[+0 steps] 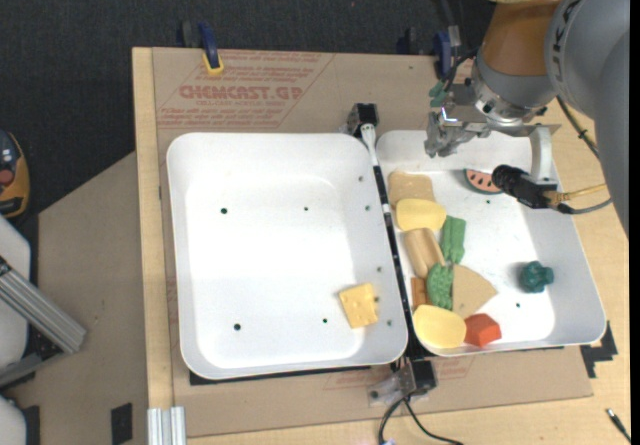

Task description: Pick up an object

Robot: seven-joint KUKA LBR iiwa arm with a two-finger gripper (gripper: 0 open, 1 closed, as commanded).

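My gripper [441, 140] hangs open over the back left corner of the right bin [575, 251], with nothing between its fingers. Just in front of it lie a tan bread piece [412, 185] and a yellow piece [421, 216]. A watermelon slice [481, 180] lies to its right. Further forward are two green pieces [454, 237] [440, 286], a tan stick [423, 251], a tan wedge [472, 286], a yellow lemon shape [438, 327], a red piece [483, 330] and a teal piece [535, 277]. A yellow cheese block [360, 305] lies alone in the left bin [270, 183].
The two bins meet along a raised divider [385, 223] just left of the gripper. The things in the right bin crowd its left side. Blue clamps [209, 45] hold the cardboard base at the back edge.
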